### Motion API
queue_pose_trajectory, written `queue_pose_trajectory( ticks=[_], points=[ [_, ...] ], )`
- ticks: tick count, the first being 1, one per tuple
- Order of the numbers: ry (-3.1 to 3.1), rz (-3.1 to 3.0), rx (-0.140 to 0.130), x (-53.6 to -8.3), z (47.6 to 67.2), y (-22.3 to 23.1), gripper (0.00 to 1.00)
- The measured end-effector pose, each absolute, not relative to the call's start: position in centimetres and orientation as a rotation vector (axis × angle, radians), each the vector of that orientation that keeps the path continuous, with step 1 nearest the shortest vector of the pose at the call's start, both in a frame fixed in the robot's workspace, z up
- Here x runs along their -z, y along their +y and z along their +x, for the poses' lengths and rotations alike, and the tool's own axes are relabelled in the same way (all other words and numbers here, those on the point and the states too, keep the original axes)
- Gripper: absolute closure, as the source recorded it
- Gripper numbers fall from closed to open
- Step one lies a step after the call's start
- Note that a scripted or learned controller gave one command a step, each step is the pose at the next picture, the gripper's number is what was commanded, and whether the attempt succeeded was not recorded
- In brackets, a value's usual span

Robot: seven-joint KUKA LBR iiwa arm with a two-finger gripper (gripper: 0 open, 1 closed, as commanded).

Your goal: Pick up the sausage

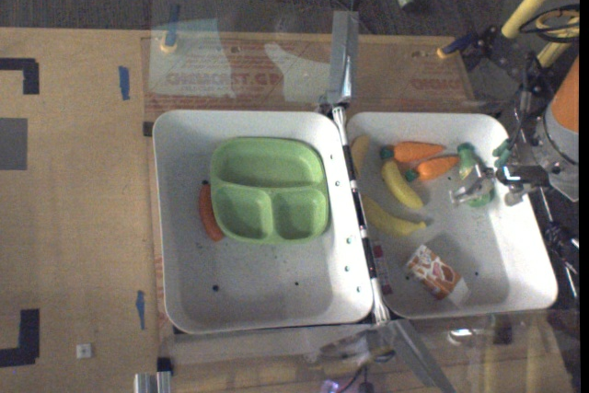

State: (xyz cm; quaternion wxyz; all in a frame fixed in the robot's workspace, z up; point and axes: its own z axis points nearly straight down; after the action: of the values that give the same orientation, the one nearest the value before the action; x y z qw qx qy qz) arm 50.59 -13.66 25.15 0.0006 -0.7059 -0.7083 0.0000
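Observation:
The sausage [210, 212] is a short orange-red piece lying in the left bin [267, 290], pressed against the left outer wall of the green divided tray [269, 189]. My gripper [471, 190] hangs low over the right bin [497, 271], near its right side, far to the right of the sausage. I see nothing of the sausage at the gripper. The arm's orange band [566, 106] shows at the right edge.
In the right bin lie two carrots [419, 150], two bananas [400, 184], a printed snack packet [433, 271] and a small green item [467, 156] just beside the gripper. A metal divider [354, 198] runs between the bins. Bare bin floor lies in front of the tray.

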Motion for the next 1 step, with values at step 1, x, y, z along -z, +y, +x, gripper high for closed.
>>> queue_pose_trajectory(
  ticks=[1],
  points=[
    [-2.017, -2.405, -0.001, -22.51, 51.79, -12.42, 0.0]
  ],
)
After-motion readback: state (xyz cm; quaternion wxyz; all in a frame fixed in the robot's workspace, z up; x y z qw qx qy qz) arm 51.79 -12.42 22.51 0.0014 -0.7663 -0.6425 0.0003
